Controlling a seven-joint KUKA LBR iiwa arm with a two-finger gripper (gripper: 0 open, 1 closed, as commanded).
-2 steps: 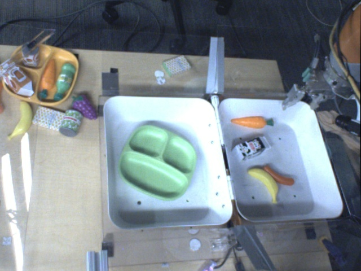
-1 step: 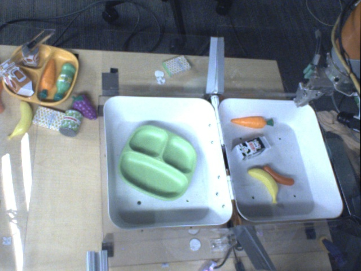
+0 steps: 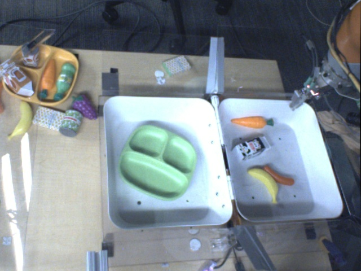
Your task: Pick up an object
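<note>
- The bench (image 3: 169, 81) carries two white bins side by side; the left bin (image 3: 113, 168) serves as landmark for everything below.
- A green divided plate (image 3: 158, 161) lies tilted in the middle of the left bin, taking up much of its floor.
- The right bin (image 3: 327, 196) sits touching the left bin's right edge and holds four small things.
- The arm's gripper (image 3: 299, 97) hangs far right of the left bin, over the right bin's upper right corner (whether its parts are apart or together cannot be told at this size).
- A yellow bowl (image 3: 34, 58) of toy food stands up and left of the left bin.
- In the right bin: an orange carrot (image 3: 248, 122) nearest its top, a black-and-white carton (image 3: 250, 147) below it, then a yellow banana (image 3: 264, 180) touching a small orange sausage (image 3: 279, 176).
</note>
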